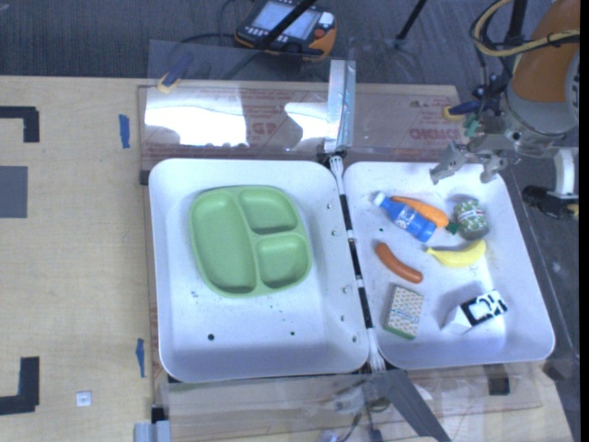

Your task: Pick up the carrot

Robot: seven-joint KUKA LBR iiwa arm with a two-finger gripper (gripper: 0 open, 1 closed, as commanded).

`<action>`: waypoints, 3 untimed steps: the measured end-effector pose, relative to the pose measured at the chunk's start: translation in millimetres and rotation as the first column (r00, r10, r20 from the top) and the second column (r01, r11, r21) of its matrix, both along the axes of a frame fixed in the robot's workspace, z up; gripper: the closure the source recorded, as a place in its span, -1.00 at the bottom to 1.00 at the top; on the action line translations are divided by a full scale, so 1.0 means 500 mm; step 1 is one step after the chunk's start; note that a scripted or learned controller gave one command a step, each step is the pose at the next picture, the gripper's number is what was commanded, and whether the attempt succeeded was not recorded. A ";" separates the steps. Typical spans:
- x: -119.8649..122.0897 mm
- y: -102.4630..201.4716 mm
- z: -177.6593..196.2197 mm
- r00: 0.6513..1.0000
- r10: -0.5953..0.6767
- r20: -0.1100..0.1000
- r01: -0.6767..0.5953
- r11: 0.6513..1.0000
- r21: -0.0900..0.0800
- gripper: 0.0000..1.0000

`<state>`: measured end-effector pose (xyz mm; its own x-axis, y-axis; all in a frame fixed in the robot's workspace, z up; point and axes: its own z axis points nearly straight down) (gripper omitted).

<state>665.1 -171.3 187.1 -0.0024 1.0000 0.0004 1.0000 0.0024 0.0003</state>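
Two shallow white bins sit side by side on a bench, seen from above at a slant. Nearest the viewer in the right bin (525,330) lie one small patterned packet (404,310) and, to its right, one black-and-white box (482,308). A little farther back rests one reddish sausage (398,261), with one yellow banana (459,253) to its right. Farther still come one green-and-white ball (470,215), one blue bottle (405,217), and the carrot (421,209), a single short orange piece lying on its side, touching the far edge of the bottle, in the far half of this bin. It looks like a light, stiff, smooth toy, probably slippery and apt to roll, so a hold across its thicker middle seems safest, though the bottle pressed against it leaves little room for a finger on that side. The left bin (175,247) holds one green plate (250,239) with three sections. At the far right edge of the right bin hovers the one gripper (467,159), its two fingers spread apart with nothing between them, well short of the carrot. Behind the bins lies one handheld controller (284,26).
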 end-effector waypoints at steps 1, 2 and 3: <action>-0.032 0.039 -0.201 1.000 0.011 0.003 -0.011 1.000 0.005 -1.00; -0.036 0.033 -0.183 1.000 0.010 -0.004 -0.010 1.000 0.000 1.00; -0.007 0.022 -0.202 0.999 0.030 -0.028 -0.030 1.000 0.002 1.00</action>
<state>661.8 -160.4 86.3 -0.0319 0.9995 0.0025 0.9991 0.0320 -0.0277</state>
